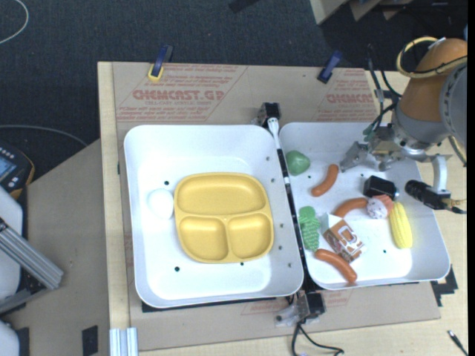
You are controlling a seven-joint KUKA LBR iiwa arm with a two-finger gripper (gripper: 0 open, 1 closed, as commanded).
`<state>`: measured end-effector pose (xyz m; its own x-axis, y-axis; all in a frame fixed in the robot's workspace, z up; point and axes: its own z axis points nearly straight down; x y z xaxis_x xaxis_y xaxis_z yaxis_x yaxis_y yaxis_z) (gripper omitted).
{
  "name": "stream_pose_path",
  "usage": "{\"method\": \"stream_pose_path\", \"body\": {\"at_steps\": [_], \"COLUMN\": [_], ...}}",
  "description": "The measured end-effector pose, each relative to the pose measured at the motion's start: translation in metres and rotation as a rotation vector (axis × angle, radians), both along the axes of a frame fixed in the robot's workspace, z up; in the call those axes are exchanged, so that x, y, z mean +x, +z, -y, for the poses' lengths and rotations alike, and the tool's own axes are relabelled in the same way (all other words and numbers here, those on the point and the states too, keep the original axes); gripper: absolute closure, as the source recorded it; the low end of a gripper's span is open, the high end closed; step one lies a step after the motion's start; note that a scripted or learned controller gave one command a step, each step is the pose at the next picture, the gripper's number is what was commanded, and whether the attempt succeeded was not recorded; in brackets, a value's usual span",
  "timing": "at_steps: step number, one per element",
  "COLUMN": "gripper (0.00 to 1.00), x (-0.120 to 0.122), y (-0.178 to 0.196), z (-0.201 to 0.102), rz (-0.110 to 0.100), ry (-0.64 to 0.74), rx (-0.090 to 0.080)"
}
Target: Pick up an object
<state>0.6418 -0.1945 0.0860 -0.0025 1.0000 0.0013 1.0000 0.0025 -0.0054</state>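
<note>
Single fixed overhead camera, slanted over both bins (141, 199)

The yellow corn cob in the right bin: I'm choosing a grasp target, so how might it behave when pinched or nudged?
The corn cob looks rounded and elongated, so it would probably roll sideways if nudged. Its smooth, glossy look suggests light, stiff plastic that may slip. It lies near the right bin wall, which might crowd the gripper.

Right bin (427, 262) contents: 3 orange sausages (324, 180) (349, 207) (335, 265), green round piece (297, 162), green ridged piece (309, 228), yellow corn cob (401, 225), brown-white packet (346, 240), pink-white ball (378, 208).
</note>
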Motion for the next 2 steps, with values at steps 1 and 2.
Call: {"method": "stream_pose_path", "body": {"at_steps": [1, 2], "gripper": [1.0, 1.0], "x": [0.002, -0.002], "y": [0.014, 0.075], "z": [0.0, -0.006], "rz": [0.007, 0.014], "ry": [0.001, -0.001], "rx": [-0.002, -0.004]}}
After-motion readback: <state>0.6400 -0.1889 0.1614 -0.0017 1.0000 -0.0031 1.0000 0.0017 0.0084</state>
